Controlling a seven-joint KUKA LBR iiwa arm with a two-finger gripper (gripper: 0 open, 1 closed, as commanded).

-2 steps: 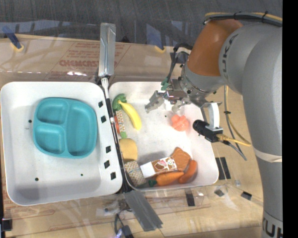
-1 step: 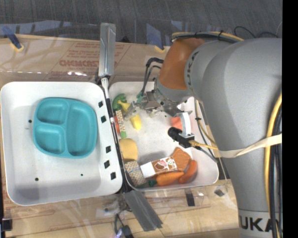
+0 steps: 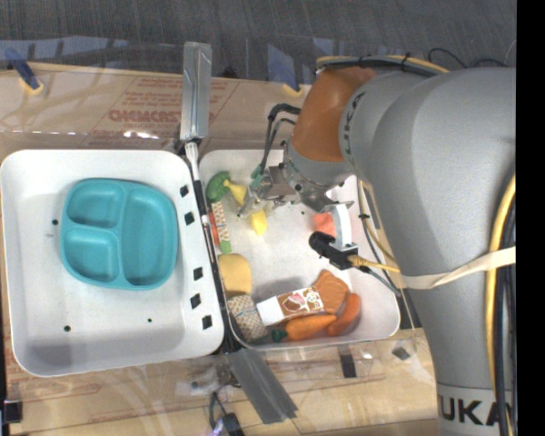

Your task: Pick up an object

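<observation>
Gripper [image 3: 271,187] is down at about 11 o'clock in the right bin [image 3: 381,321], right over a yellow toy [image 3: 258,223], probably lining up a grab. Can't tell what it's clutching. Teal tray [image 3: 120,232] sits alone in the left bin [image 3: 36,334].

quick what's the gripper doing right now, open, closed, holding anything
Gripper: down in the right bin, over the small yellow piece; open or closed cannot be told, and nothing is visibly held.

A wooden bench [image 3: 91,107] carries 2 white bins side by side, the left bin [image 3: 36,334] touching the right bin [image 3: 381,321]
</observation>
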